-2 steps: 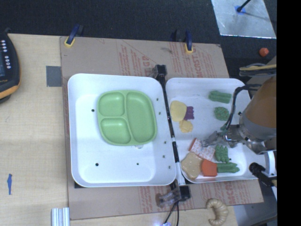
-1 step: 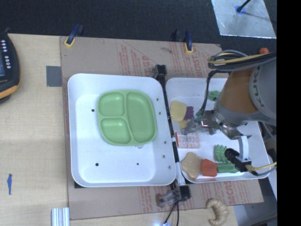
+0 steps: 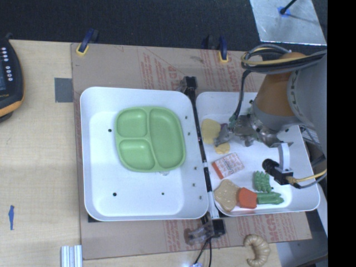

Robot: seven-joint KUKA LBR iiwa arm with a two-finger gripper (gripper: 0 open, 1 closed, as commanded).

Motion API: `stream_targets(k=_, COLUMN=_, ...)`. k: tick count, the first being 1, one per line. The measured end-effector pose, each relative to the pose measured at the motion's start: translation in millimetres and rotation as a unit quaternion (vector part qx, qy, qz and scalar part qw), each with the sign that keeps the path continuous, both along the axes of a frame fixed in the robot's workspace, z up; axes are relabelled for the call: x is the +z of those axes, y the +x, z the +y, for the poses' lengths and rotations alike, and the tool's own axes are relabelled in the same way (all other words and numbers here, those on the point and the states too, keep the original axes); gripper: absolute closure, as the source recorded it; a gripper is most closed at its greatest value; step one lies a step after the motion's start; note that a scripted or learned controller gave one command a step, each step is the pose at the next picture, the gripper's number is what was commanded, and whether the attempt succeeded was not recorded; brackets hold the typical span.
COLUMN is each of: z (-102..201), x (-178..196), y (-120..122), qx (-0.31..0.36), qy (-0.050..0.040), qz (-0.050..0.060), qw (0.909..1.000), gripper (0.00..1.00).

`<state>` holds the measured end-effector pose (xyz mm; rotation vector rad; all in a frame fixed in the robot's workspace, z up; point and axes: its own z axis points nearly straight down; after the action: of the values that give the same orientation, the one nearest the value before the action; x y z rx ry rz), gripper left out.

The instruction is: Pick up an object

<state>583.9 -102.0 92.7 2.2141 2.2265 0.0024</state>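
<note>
- A wooden counter point(image 3: 39, 166) carried a brown cardboard sheet point(image 3: 139, 65), and two shallow white plastic bins sat side by side on it.
- The left white bin point(image 3: 100, 204) held a pale green plastic plate with three compartments point(image 3: 150, 138), lying flat near the bin's middle.
- The right white bin point(image 3: 308, 199) held several small items: a pale yellow round slice of toy food point(image 3: 209, 129) at its upper left, a small pale yellow wedge point(image 3: 222, 147) just below that, a red and white flat packet point(image 3: 228, 164) near the middle, and a tan toy bread slice point(image 3: 225, 194), a red block point(image 3: 247, 198) and a green ridged toy vegetable point(image 3: 266, 189) along the lower edge.
- The grey arm's metal two-finger gripper point(image 3: 227, 133) was low over the upper left of the right bin, reaching leftwards, with its tip just beside the yellow slice and the wedge.
- Whether the gripper's closing parts were spread or pressed together could not be told from this angle, and nothing could be seen held.
- By my judgement, the pick was not yet done: every item lay in the bin, and closing, gripping and lifting were left.
- The likely target, the yellow wedge, lay flat, touching or nearly touching the tip; it was too small to read a long axis with certainty.
- A curled tan toy croissant point(image 3: 257, 248) lay outside the bins, on the cardboard at the lower right.
</note>
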Motion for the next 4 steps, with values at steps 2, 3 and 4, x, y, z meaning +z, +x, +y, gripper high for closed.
stream_targets(k=2, z=7, x=0, y=72, qx=0.001, qy=-0.0003, qz=0.001, qw=1.0, gripper=0.0)
stream_targets(k=3, z=6, x=-1, y=27, qx=-0.001, qy=0.0001, qz=0.005, qw=1.0, gripper=0.0)
stream_targets(k=4, z=6, x=10, y=29, qx=0.001, qy=-0.0002, qz=0.004, qw=1.0, gripper=1.0)
